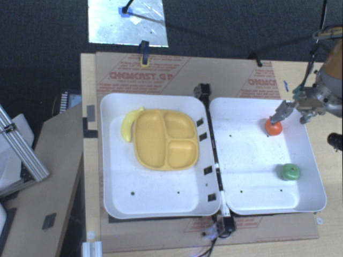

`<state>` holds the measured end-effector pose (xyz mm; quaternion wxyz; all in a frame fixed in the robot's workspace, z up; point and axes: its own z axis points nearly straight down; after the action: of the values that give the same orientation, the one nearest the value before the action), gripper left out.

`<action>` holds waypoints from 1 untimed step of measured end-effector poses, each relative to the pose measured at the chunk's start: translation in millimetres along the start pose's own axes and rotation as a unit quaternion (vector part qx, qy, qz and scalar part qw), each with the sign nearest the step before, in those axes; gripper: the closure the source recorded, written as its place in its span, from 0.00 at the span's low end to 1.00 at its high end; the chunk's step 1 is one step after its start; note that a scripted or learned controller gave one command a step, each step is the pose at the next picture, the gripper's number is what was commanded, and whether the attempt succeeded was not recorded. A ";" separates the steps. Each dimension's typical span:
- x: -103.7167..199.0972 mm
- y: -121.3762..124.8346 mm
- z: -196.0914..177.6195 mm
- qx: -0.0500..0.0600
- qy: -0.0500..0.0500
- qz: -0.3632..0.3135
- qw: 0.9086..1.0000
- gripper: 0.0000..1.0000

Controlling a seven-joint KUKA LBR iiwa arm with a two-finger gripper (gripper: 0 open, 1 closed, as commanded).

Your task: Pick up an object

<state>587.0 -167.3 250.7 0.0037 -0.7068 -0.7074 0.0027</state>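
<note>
A small orange-red object [274, 127] lies in the right bin [252, 197] near its far right side. Nearer the front right of that bin sits a small green round object [290, 171]. My gripper [293, 114] hangs over the bin's far right edge, open, with nothing between its fingers. Its left fingertip [280, 115] is just above and beside the orange-red object; I cannot tell if they touch.
The left bin [123, 197] holds a yellow divided plate [164, 139] with a yellow banana [127, 125] along its left side. A black divider with clips [210, 143] runs between the bins. The arm [332, 74] enters from the right.
</note>
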 end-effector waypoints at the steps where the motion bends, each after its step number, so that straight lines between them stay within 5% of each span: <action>1: 0.3 2.1 -6.0 -0.005 -0.001 -0.001 1.000 0.00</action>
<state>589.2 -167.0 256.6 -0.0006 -0.7059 -0.7083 -0.0002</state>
